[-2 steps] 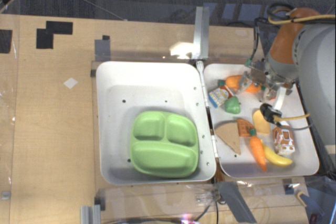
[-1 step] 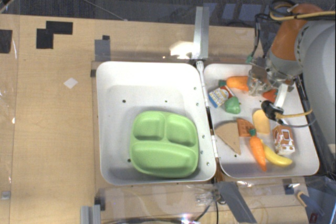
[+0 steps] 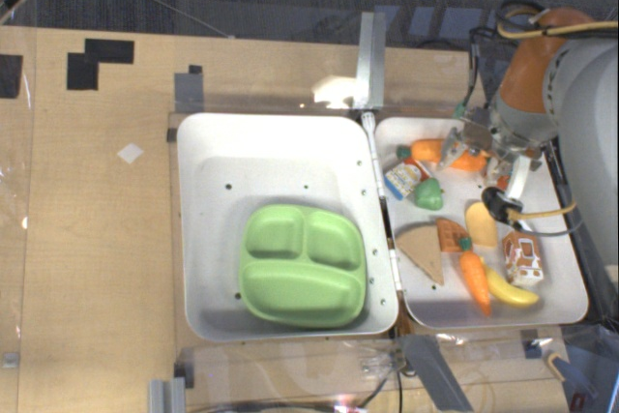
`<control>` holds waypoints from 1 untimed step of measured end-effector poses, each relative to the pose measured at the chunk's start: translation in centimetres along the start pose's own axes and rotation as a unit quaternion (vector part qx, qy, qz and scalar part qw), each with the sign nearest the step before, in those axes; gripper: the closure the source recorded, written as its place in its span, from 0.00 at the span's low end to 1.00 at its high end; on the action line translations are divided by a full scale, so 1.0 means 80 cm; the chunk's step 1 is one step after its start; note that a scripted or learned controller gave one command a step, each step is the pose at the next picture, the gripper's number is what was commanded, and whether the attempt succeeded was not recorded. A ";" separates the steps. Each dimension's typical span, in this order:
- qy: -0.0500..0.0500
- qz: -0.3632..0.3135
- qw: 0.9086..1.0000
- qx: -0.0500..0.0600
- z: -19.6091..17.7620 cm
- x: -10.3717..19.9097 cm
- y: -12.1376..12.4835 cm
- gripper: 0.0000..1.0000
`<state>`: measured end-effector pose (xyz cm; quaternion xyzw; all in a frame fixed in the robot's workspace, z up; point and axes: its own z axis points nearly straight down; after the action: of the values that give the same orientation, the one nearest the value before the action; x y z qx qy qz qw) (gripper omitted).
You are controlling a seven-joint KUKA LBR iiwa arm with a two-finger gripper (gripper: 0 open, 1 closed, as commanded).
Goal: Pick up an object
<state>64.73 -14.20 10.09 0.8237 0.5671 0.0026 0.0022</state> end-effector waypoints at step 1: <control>0.000 -0.107 0.994 -0.003 0.013 0.054 -0.035 0.00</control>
<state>63.66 -9.12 9.05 0.7580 0.6522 0.0036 0.0052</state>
